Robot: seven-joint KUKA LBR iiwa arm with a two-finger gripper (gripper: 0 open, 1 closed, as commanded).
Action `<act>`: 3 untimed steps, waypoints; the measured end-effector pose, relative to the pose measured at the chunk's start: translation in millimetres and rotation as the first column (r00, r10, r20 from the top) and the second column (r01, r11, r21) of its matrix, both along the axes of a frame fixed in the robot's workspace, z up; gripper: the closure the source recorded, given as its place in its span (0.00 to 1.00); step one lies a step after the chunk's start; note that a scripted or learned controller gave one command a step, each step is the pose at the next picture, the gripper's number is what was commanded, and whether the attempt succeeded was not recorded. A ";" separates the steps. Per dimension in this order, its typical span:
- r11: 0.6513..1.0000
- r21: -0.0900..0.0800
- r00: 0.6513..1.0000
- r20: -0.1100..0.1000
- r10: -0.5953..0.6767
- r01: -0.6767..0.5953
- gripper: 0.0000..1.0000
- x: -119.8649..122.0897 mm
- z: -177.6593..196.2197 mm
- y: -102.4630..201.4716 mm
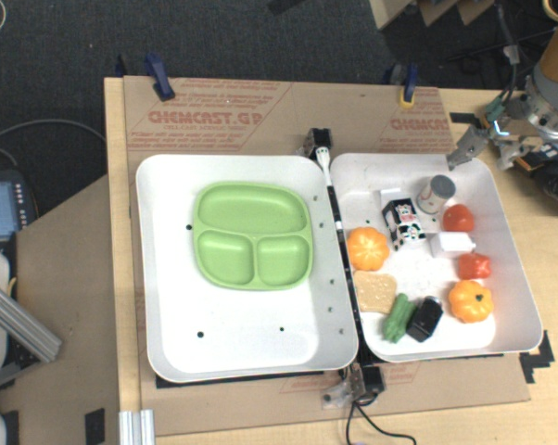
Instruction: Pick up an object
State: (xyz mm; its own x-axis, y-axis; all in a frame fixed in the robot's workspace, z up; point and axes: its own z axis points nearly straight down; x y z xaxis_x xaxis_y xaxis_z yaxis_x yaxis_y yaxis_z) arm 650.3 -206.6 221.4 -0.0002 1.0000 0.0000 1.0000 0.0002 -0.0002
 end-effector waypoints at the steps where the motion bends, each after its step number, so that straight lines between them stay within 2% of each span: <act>1: 1.000 0.004 1.000 -0.008 0.004 -0.004 0.00 14.7 -145.2 44.9; 2: 1.000 -0.002 1.000 0.005 0.002 -0.002 1.00 17.7 -124.6 41.2; 3: 1.000 0.000 1.000 0.002 0.005 -0.005 1.00 14.2 -134.2 113.7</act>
State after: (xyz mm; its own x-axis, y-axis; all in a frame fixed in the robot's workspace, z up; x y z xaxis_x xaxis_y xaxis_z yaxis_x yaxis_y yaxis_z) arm 664.5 -92.9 87.2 -0.0054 1.0000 0.0000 1.0000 0.0054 0.0014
